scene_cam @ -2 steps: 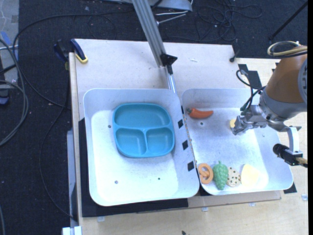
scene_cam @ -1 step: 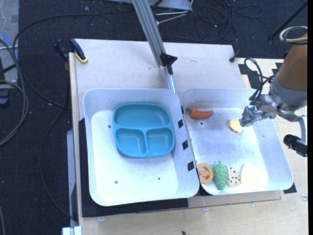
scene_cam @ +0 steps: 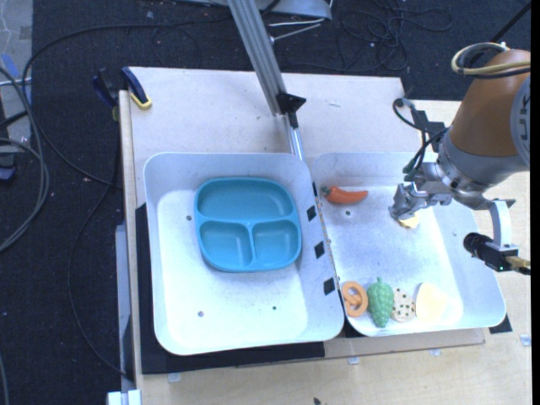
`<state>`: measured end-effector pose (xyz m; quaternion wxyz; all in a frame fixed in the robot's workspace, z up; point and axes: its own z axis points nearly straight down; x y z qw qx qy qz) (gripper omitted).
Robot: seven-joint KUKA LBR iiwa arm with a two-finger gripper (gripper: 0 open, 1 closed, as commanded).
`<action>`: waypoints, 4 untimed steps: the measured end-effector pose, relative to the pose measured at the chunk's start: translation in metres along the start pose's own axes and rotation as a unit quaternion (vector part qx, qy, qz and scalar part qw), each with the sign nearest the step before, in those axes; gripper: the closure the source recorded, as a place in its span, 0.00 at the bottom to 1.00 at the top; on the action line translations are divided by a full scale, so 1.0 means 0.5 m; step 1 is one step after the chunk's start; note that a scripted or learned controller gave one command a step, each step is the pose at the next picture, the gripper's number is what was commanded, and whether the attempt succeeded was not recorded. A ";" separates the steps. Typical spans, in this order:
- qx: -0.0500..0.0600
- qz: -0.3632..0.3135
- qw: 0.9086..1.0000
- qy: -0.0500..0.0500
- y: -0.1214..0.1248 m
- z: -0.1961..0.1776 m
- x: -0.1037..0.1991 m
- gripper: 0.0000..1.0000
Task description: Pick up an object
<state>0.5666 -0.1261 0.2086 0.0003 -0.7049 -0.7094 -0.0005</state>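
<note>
Pale yellow piece [scene_cam: 409, 221], under hand [scene_cam: 407, 208]

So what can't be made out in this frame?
- Gripper state: its own body covers its tips from above.
- The pale yellow item under the gripper: mostly covered, so its identity and any grasp are unclear.
- The arm: cut off by the right edge.
- The row of small items along the right bin's near edge: too small to identify with certainty.

Blue tray [scene_cam: 249, 224], orange carrot [scene_cam: 346, 195], white bins [scene_cam: 169, 294]
</note>
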 end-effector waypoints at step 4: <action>-0.002 -0.001 1.000 0.000 0.084 -0.021 0.416 1.00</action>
